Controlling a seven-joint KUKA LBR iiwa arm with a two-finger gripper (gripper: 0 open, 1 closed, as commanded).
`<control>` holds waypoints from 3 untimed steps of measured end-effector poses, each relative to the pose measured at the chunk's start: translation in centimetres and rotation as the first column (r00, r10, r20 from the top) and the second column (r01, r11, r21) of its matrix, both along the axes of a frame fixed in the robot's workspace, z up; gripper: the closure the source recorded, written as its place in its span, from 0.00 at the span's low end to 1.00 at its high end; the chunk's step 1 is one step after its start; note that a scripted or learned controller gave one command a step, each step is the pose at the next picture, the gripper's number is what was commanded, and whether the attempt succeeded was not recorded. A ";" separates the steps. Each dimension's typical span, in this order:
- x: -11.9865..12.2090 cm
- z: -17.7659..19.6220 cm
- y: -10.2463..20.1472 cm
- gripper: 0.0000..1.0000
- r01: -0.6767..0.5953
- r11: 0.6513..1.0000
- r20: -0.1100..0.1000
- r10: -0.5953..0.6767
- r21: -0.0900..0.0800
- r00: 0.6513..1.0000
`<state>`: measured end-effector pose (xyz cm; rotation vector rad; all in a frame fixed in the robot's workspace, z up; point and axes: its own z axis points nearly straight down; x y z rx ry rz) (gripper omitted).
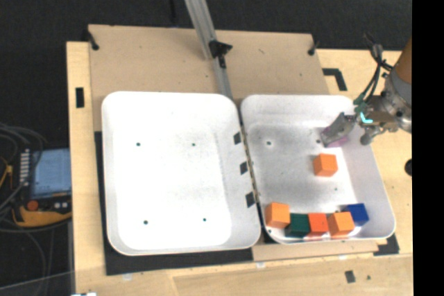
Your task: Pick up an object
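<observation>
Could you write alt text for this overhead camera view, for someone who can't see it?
A robot gripper reaches in from the right over the right bin, above a lone orange block. Along that bin's near edge sit five more blocks: orange, green, orange, orange and blue. The left bin sits beside it.

No legible text, labels, brand marks or nos. anywhere in view. Blocks in the right bin (368, 170) have plain faces, no print. Left bin (118, 121) carries just a few dark dots, not chars. Blue device (50, 173) at the bench's left edge is too small and blurred to read. Black marks on the bench top (277, 45) are corner brackets and tabs, not letters or signs.
</observation>
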<state>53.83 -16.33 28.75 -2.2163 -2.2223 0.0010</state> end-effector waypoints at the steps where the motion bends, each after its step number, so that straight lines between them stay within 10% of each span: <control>1: 0.1 0.2 0.0 0.00 0.001 1.000 0.004 -0.001 -0.001 1.000; 3: 0.5 -10.6 -0.5 0.00 0.006 1.000 -0.001 -0.006 -0.003 1.000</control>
